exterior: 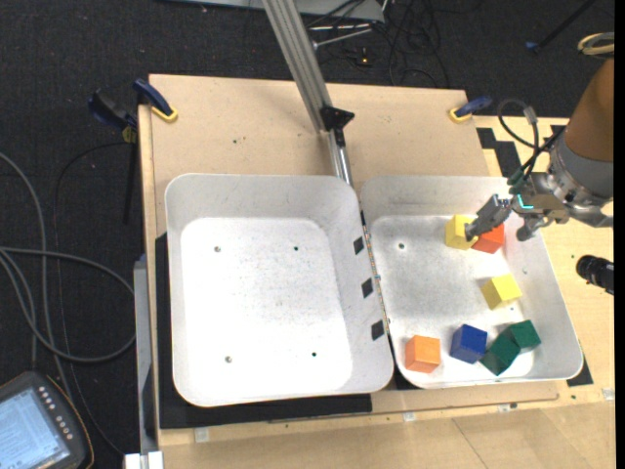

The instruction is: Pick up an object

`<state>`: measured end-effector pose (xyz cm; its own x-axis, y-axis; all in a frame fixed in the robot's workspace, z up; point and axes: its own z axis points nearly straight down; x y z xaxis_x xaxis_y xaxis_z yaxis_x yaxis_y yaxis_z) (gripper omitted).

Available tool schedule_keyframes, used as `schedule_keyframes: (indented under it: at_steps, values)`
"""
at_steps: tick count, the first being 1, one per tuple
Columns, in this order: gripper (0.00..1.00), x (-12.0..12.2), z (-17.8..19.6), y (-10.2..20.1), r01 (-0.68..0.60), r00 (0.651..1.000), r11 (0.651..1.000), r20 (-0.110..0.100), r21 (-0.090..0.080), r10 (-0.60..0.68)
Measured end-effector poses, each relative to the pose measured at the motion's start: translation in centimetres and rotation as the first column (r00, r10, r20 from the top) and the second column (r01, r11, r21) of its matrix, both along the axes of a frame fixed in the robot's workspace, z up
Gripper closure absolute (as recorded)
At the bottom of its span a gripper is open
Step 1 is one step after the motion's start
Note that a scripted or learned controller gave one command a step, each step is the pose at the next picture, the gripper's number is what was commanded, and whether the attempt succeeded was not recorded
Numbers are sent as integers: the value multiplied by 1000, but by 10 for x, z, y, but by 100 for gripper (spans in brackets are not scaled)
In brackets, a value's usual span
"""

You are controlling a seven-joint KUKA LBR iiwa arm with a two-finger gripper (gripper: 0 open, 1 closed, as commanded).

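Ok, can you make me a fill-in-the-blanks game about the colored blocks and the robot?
1. All the blocks lie in the ____ bin as the camera sees it.
2. The gripper hovers by a yellow block and a ____ block.
3. The blue block sits between the orange block and the ____ blocks.

Missing words: right; red; green

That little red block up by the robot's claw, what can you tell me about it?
The red block is a small orange-red cube, matte like painted wood or foam. It sits near the far edge of the right bin, close beside a yellow block. The gripper hangs right over it, hiding its top corner; whether they touch is unclear.
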<state>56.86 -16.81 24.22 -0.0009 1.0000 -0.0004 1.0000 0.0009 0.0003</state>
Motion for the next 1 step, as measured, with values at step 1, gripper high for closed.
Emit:
schedule_keyframes:
  at_steps: [1]
  values:
    - [0,8,-48,-2,1,1000,1000,-5,0,-1]
